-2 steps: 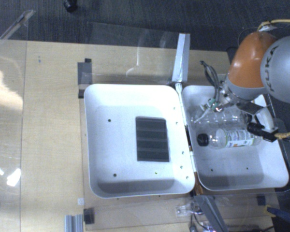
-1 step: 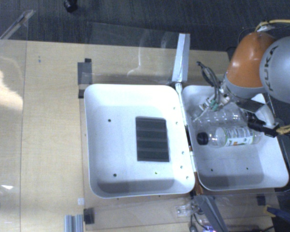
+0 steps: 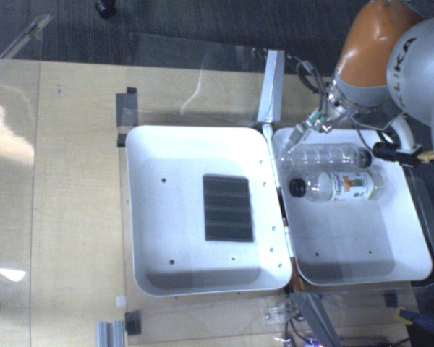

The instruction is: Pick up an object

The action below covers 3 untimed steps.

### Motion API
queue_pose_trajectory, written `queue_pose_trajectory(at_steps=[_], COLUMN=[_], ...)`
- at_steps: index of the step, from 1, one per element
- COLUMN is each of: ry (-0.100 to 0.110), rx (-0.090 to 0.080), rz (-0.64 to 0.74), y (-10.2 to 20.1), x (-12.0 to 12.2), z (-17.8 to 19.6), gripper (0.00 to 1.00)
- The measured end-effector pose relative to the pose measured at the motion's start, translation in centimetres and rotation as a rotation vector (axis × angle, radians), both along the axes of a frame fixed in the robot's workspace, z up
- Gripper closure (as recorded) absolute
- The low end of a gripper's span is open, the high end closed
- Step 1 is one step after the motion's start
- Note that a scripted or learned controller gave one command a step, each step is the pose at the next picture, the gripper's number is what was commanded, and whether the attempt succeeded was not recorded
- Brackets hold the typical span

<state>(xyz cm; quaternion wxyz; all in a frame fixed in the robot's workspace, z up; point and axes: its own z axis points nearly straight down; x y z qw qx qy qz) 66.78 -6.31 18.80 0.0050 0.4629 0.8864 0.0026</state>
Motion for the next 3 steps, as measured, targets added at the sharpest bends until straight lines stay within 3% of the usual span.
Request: queue_pose_trajectory(at_steps=[1, 2, 3], ry=[-0.001, 0.002, 0.002], rx=[-0.001, 0.0, 0.0], rz=[0.125, 0.154, 0.154], y=[-1.6, -2.3, -2.3], x=[0.3, -0.9, -0.9], z=[-4.7, -8.0, -8.0], gripper=[0.0, 0.0, 0.0])
